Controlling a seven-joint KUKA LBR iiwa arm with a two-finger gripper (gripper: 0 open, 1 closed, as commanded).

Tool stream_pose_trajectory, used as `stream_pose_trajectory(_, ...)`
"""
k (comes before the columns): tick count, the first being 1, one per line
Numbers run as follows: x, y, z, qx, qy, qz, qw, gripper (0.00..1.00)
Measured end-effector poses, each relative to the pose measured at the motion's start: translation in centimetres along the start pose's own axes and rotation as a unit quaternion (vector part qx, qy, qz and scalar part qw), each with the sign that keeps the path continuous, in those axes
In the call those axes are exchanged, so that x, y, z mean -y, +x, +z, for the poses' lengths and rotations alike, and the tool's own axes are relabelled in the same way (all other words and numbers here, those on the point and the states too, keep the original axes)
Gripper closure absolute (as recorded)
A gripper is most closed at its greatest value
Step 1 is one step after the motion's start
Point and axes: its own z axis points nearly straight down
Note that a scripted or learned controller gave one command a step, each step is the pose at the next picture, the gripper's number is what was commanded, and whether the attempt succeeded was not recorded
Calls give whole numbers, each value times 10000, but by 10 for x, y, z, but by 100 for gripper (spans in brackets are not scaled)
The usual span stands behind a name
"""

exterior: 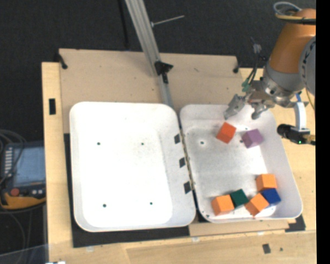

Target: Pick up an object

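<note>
Leftmost, off the bench: a small screen device (23, 172) with cables on the dark floor. Next, the left bin (124, 164), white and shallow, only a few dark specks on its floor. Above it, a slanted metal rail (146, 34) running down to the seam between the bins. Then the right bin (206, 122), holding all the blocks. Upper part: an orange cube (226, 132), tilted, and just right of it, apart, a purple cube (252, 138). Lower edge, in a cluster: an orange block (223, 204), touching a dark green block (239, 197); further right another orange block (258, 203), a blue block (270, 195) against it, and a third orange block (266, 181) just above the blue one. Above the upper right of this bin, the gripper (246, 108) on the grey arm with its orange band (290, 45), hanging over the bin's far rim, just above the orange cube and purple cube. Fingers (234, 106) apart, nothing between them; height over the bin floor hard to judge from this slant, probably clear of both cubes.
</note>
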Motion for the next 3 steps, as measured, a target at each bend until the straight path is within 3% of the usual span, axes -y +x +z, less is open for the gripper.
stream_pose_trajectory(2,-6,-4,104,0,-7,-15,10000,0)
stream_pose_trajectory(3,-8,-5,90,18,-37,-25,10000,100)
